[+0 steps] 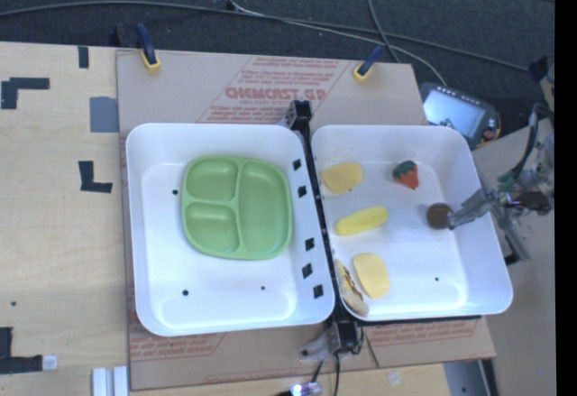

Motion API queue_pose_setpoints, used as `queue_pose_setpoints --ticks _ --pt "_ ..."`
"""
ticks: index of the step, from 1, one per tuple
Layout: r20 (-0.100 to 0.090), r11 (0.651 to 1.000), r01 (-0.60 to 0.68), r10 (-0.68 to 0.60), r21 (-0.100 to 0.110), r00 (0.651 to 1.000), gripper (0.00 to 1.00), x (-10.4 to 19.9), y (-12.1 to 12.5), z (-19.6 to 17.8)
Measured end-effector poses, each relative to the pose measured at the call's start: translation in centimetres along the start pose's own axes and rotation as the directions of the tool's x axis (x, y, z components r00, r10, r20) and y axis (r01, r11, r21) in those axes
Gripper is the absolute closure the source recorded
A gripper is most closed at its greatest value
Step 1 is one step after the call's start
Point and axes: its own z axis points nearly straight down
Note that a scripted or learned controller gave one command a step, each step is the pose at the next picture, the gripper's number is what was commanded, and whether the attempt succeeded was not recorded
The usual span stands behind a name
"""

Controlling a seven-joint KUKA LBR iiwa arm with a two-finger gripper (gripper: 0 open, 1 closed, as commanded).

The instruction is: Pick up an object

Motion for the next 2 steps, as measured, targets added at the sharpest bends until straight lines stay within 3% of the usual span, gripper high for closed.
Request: queue_pose_setpoints --ticks 1,2 --pt "0.003 1.000 0.005 -0.005 -0.012 1.000 0.00 0.1 0.3 -0.7" --pt "0.002 1.000 0.006 -0.006 -0.008 1.000 0.00 0.5 1.0 4.1"
